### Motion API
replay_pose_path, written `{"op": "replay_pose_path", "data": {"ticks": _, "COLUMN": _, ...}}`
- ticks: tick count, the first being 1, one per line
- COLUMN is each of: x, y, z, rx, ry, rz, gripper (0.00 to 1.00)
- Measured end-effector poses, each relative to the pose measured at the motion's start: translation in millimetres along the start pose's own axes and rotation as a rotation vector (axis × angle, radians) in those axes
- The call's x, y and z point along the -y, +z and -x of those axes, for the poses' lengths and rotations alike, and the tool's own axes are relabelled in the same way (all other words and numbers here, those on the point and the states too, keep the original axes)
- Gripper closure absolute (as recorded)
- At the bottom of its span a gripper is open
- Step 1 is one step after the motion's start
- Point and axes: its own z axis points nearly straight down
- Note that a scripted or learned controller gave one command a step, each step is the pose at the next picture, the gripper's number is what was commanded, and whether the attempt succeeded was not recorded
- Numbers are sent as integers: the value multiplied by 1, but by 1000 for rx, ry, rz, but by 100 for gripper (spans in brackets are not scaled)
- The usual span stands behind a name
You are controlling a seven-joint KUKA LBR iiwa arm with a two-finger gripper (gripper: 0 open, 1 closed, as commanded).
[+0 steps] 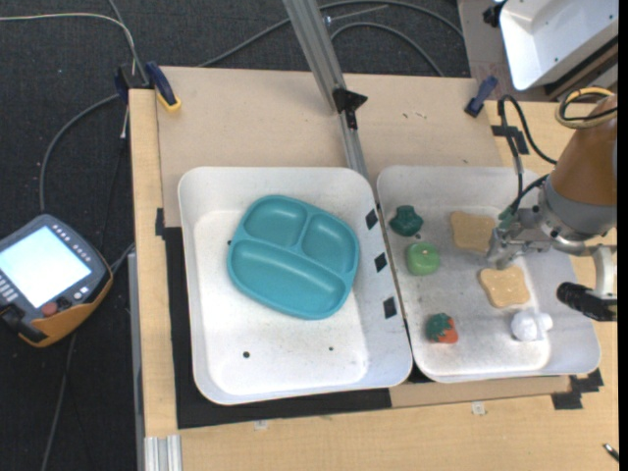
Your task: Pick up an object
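Observation:
The right bin (471, 361) holds several small items. A dark green piece (405, 222) lies at its far left, with a light green apple (423, 258) just in front of it. A red and green strawberry-like toy (443, 329) sits nearer the front. One tan bread slice (471, 232) lies toward the back and another tan slice (505, 287) sits mid-right. A white round object (527, 327) rests at the front right. My gripper (503, 247) hangs low between the two tan slices, close above the bin floor, below the orange wrist band (589, 170).
The left bin (211, 361) bears a teal divided plate (293, 255). A metal pole (319, 47) slants down to the gap between the bins. A black part of the arm (589, 300) juts over the right bin's right rim.

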Motion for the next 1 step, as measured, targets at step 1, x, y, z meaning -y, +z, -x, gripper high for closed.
{"op": "replay_pose_path", "data": {"ticks": 1, "x": 4, "y": -44, "z": 2, "rx": -4, "ry": 1, "rz": -12, "gripper": 100}}
